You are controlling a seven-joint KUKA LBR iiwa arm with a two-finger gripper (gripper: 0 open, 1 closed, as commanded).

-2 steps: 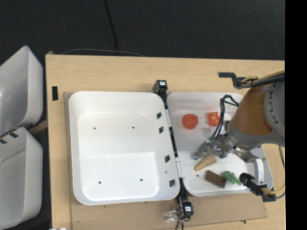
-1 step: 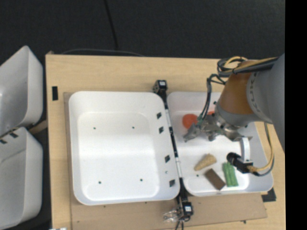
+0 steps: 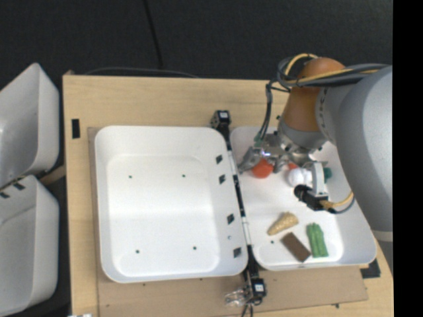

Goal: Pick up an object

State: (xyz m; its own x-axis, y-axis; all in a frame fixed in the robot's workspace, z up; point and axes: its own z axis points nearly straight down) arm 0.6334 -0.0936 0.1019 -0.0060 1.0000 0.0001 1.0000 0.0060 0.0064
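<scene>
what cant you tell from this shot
- Gripper: the wrist above hides the fingers, so open or shut is unclear.
- Red object: partly under the gripper; shape and any grasp unclear.
- White object: too small and washed out against the right bin to identify.

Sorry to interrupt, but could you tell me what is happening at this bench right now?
A grey KUKA arm with an orange band reaches in over the right bin, its gripper low over a red-orange object at the bin's far end. Whether it has hold of anything cannot be told. Nearer in the same bin lie a tan wedge, a brown block and a green piece. The left bin sits alongside.
</scene>
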